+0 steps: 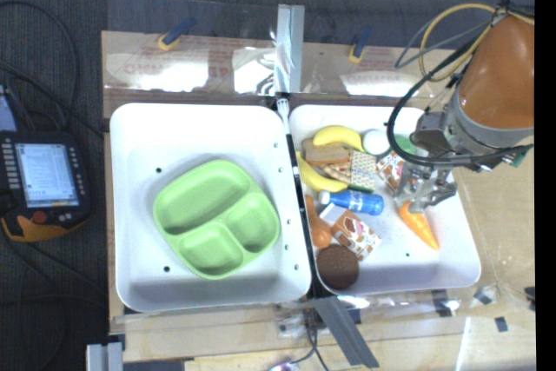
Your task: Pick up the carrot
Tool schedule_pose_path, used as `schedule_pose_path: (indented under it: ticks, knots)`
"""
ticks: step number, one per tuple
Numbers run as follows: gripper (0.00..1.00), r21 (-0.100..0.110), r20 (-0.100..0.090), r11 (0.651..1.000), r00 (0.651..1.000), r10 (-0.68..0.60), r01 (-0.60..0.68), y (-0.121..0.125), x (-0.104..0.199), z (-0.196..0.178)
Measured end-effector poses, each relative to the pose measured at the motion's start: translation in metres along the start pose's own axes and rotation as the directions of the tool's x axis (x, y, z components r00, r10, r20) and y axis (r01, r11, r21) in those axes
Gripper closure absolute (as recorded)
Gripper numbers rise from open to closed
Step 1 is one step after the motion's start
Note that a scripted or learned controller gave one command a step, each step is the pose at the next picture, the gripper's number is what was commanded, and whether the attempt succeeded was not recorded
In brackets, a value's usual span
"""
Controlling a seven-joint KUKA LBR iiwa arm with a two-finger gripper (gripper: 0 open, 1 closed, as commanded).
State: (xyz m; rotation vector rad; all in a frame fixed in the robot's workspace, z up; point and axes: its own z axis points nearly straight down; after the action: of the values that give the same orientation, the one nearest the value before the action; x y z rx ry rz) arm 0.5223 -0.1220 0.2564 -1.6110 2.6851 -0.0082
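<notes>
Smooth white right bin [452,269]: metal gripper [423,195] (finger state unclear) above tapered orange carrot [419,224].

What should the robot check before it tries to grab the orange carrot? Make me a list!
1. Carrot findable: ok. The orange cone-shaped carrot lies in the right white bin, near its right side.
2. Gripper over the carrot: ok. The metal two-finger gripper sits just above the carrot's thick end.
3. Carrot between the fingers: cannot tell; the wrist hides the contact.
4. Space around the carrot: ok. White floor shows to its left, right and below.
5. Neighbours apart: ok. The blue bottle and the red-and-white snack packet lie to the left, not touching the carrot.
6. Drop spot: ok. The green divided plate rests in the left bin.
</notes>
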Motion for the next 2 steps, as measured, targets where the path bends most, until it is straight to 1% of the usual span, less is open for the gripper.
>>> schedule_pose_path:
  ticks: [1,2]
  knots:
    - [1.00,-0.013,-0.002,0.977,0.977,-0.214,0.214,0.031,0.023,0.030]
    - [1.00,-0.012,0.002,0.903,0.904,-0.428,0.428,-0.024,0.103,0.021]
